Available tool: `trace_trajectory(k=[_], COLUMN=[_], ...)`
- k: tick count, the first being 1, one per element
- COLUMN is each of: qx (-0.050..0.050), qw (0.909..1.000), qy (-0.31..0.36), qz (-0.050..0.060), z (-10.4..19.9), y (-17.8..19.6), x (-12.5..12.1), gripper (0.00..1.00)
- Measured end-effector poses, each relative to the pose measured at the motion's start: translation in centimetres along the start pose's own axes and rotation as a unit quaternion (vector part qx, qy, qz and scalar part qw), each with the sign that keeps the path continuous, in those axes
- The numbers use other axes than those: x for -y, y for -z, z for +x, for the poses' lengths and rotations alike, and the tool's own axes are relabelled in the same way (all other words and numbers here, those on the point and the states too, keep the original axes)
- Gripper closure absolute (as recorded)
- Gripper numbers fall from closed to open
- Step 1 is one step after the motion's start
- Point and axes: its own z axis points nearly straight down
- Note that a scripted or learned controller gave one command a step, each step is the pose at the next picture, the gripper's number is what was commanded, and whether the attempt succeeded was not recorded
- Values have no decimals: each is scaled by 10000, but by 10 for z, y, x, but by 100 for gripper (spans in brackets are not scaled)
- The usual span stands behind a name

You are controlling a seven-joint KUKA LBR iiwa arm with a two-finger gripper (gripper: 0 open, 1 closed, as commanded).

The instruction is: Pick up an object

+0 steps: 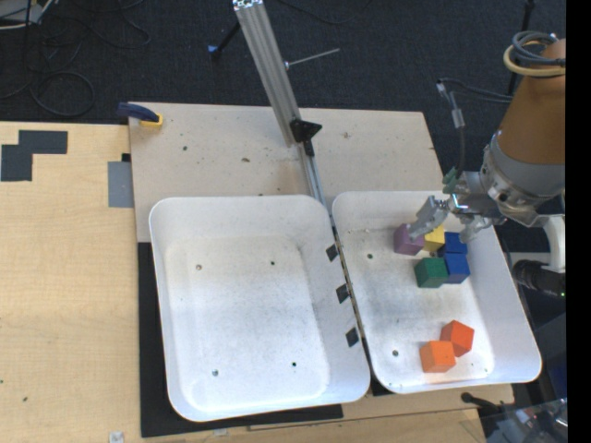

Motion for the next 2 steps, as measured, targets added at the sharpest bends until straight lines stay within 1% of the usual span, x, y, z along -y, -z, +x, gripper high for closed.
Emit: trace_trajectory(k=[1,2], qx=[3,0], qw=[10000,10000], qy=[-18,-5], qz=[-24,9], z=[-2,-2], y=[2,-59], x=[0,-7], gripper=[0,0])
